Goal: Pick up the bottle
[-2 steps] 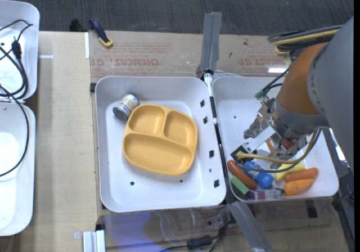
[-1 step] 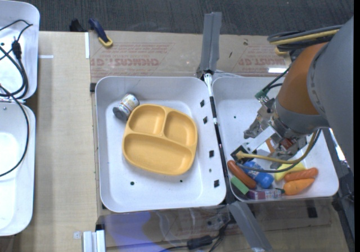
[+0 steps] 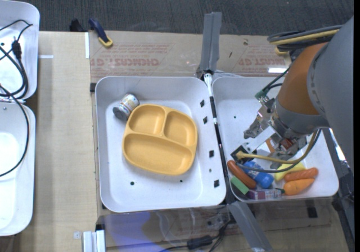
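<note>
A small blue bottle [image 3: 260, 178] lies on its side near the front edge of the right bin [image 3: 236, 104], packed in among toy foods. My gripper [image 3: 274, 145] hangs low over that bin, just above and slightly behind the bottle, with the grey arm and its orange band reaching in from the right. Nothing shows between the bottle and the gripper that tells of contact.
Around the bottle lie a red sausage [image 3: 242, 175], an orange carrot [image 3: 298, 176], a second orange piece [image 3: 297, 187], a yellow banana [image 3: 292, 163] and a purple item [image 3: 264, 193]. The left bin [image 3: 112, 183] holds a yellow divided plate [image 3: 160, 138] and a small silver can [image 3: 125, 105].
</note>
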Motion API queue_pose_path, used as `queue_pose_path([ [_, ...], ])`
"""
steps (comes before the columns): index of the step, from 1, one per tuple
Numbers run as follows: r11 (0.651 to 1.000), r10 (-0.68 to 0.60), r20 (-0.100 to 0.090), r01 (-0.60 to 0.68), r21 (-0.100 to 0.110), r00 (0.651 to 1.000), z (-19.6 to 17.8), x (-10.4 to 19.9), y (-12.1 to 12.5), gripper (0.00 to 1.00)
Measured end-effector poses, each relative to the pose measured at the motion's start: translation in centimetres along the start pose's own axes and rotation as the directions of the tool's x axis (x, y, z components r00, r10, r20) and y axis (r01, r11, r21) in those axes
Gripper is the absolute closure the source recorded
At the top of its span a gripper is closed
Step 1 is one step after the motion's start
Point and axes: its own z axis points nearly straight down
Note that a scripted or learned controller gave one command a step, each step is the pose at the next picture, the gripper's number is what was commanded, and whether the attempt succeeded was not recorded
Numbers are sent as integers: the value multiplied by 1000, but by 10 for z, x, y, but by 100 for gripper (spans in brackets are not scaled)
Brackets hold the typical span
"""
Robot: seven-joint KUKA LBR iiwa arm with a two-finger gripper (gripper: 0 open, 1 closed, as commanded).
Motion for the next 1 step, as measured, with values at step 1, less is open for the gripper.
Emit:
queue_pose_path([
  [1, 1000, 0, 0, 0, 0, 1000, 0, 0, 0, 0],
])
